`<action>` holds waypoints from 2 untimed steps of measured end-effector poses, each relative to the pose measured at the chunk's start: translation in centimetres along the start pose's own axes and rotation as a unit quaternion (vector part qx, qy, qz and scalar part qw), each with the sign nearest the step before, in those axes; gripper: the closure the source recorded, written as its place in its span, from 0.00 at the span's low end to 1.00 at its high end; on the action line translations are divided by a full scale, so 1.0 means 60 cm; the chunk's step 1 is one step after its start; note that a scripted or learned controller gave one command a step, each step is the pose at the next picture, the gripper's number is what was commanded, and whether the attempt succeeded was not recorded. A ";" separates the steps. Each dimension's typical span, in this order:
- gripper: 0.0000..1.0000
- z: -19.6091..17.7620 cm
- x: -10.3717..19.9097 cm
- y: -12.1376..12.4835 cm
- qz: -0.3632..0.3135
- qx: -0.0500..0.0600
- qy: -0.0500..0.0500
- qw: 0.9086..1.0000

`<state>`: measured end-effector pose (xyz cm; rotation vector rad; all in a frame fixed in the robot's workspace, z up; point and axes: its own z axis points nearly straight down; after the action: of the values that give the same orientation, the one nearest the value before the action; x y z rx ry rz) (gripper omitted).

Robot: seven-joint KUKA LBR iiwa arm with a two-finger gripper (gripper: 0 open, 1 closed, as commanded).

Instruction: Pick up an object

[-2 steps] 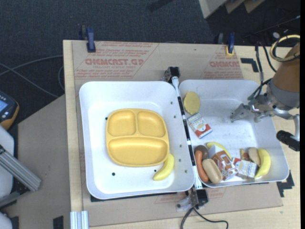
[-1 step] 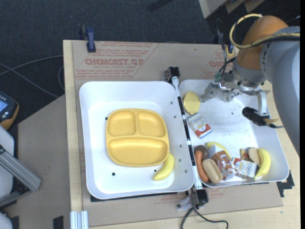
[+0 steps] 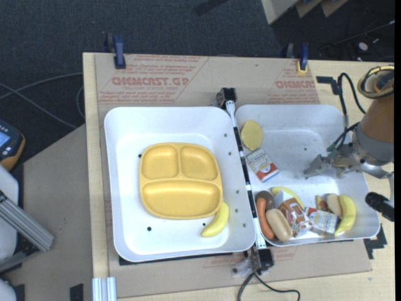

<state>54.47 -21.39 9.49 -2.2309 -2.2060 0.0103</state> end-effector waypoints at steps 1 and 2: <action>0.00 0.018 0.147 0.046 -0.009 -0.003 0.003 1.000; 0.00 0.013 0.062 0.191 -0.006 -0.008 -0.001 1.000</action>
<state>65.95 -17.80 8.59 -2.2267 -2.2296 -0.0044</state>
